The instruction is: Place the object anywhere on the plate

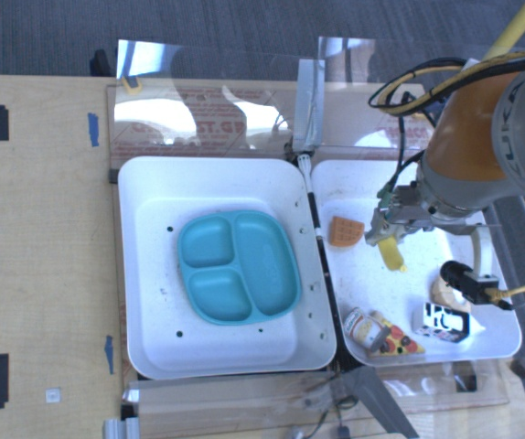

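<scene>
Gripper [392, 230] low in the right bin [500, 337], right of centre frame, directly above a yellow piece [391, 253]; finger spread impossible to tell. Orange waffle-like object [346, 231] just left of it. Blue divided plate [239, 265] in the left bin [144, 199], centre frame. Small jar [377, 330] and black-and-white item [445, 320] at lower right.

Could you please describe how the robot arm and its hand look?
The arm is grey with a broad orange band. Black cables loop beside it and a yellow hose runs above. The hand is grey metal.
</scene>
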Tool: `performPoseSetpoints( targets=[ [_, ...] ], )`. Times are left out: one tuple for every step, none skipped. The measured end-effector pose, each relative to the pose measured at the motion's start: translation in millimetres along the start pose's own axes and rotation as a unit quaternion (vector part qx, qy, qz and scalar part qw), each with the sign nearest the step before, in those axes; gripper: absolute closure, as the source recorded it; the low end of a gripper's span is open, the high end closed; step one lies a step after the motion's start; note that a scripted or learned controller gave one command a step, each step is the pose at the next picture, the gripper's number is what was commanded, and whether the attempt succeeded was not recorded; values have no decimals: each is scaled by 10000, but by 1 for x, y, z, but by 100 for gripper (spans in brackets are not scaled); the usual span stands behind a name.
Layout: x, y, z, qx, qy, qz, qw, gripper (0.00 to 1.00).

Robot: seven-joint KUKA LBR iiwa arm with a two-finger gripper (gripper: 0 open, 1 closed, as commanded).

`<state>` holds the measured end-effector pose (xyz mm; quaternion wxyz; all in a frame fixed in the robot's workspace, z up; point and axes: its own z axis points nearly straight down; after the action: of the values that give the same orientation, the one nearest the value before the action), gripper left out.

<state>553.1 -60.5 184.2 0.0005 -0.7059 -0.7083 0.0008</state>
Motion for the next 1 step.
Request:
performPoseSetpoints(
  targets=[
    [76,-15,0,9,18,-15,10000,100]
  ],
)
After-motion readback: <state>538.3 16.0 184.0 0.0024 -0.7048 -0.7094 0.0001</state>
